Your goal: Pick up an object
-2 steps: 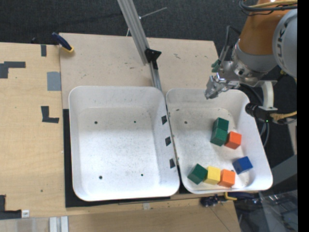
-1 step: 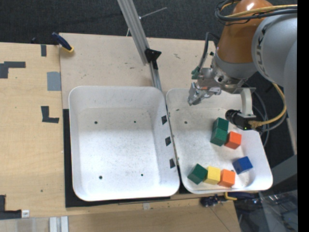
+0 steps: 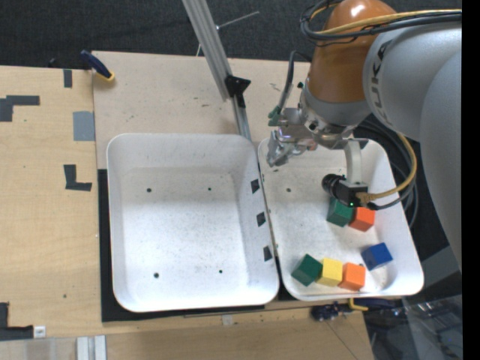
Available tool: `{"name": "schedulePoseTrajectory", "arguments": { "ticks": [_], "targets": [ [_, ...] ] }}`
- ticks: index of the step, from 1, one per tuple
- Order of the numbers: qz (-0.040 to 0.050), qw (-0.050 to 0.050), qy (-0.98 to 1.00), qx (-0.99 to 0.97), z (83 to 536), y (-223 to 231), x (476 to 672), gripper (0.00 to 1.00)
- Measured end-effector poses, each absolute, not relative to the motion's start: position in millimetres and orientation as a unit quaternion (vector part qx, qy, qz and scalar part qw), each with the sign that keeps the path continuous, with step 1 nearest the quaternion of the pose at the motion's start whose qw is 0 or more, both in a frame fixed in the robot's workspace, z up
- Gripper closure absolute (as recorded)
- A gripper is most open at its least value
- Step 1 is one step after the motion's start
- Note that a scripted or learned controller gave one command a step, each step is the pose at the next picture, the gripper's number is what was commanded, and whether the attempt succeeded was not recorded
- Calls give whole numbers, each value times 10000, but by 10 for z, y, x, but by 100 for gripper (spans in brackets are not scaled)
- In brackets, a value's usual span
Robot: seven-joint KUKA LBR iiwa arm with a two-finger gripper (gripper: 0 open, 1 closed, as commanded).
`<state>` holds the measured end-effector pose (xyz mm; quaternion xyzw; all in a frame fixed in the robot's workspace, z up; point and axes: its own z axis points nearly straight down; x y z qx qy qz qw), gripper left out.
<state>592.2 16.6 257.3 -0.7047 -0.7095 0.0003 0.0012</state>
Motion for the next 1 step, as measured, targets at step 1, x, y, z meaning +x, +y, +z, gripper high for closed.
{"name": "schedulePoseTrajectory", "arguments": {
  "ticks": [1],
  "targets": [
    [12,20,-7096,-7046,2356,733,5806,100]
  ]
}}
